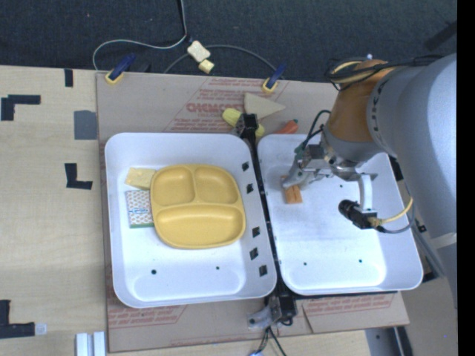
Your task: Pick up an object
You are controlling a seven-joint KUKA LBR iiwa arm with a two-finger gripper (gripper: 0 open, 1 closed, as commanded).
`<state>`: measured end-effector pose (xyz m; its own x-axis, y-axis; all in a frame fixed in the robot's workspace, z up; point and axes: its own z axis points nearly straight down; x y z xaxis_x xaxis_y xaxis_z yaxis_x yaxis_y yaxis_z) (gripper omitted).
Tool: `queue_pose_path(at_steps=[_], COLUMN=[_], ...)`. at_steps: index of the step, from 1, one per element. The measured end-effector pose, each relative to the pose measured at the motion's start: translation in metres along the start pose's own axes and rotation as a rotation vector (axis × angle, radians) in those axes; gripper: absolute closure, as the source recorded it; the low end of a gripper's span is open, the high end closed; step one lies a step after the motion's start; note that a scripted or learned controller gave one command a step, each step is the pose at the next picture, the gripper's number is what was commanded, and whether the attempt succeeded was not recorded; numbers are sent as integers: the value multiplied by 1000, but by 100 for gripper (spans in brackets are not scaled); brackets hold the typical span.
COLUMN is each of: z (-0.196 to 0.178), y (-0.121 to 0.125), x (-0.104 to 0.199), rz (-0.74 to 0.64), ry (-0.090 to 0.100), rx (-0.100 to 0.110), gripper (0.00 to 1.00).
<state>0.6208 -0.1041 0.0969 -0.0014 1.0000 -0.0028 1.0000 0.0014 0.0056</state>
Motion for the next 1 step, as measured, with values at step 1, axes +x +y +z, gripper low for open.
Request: queue_pose_path(at_steps=[1], z=[-93], y=[-53], x=[60], rz=[-6], ry=[6], rx=[2], gripper=[100])
